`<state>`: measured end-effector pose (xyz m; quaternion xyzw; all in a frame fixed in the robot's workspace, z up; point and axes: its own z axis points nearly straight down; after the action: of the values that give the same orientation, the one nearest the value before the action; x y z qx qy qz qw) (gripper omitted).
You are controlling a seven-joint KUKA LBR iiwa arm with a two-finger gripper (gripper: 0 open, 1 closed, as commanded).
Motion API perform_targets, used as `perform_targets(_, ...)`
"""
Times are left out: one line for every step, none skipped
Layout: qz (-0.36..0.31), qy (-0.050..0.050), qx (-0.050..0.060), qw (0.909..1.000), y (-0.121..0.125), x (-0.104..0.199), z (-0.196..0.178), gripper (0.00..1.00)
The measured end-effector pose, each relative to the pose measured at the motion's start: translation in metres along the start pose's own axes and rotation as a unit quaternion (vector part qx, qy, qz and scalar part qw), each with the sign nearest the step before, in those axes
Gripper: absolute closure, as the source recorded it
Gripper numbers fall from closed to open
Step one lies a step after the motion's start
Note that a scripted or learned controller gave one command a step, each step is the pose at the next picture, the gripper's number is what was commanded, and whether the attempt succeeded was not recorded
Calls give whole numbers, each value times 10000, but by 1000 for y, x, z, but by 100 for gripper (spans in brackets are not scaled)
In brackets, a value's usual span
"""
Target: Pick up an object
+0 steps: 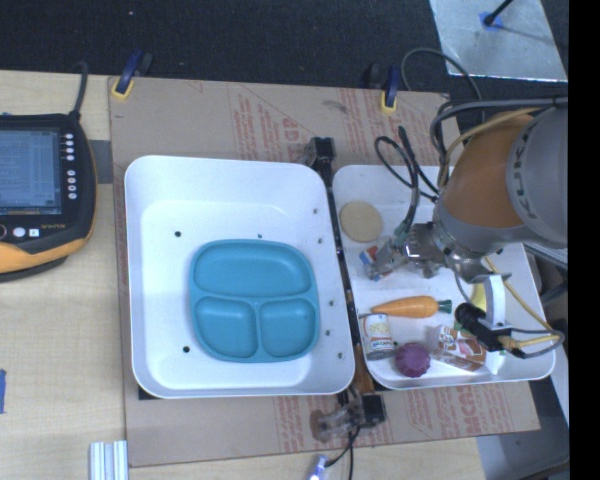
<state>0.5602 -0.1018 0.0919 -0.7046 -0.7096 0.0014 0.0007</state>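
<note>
The right bin (540, 368) holds several small objects. A round tan disc (360, 221) lies at its far left, an orange carrot (412, 307) across the middle, and a purple lump (413, 359) near the front. A small labelled can (378, 334) is next to the carrot and a printed packet (460, 347) is to the right of the lump. A small blue and red item (375, 263) rests below the disc. My gripper (405, 249) hangs low over the bin, just right of that item and above the carrot. The grey and orange wrist (485, 193) hides the bin's right part.
The left bin (150, 268) contains a blue divided plate (252, 299). A black and orange teach pendant (25, 193) sits on the bench at the far left. Black cables (410, 168) loop over the right bin's back edge, and clamps stand between the bins.
</note>
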Motion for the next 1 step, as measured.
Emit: perform_targets(18, 6, -6, 10000, 91, 3, -1, 0)
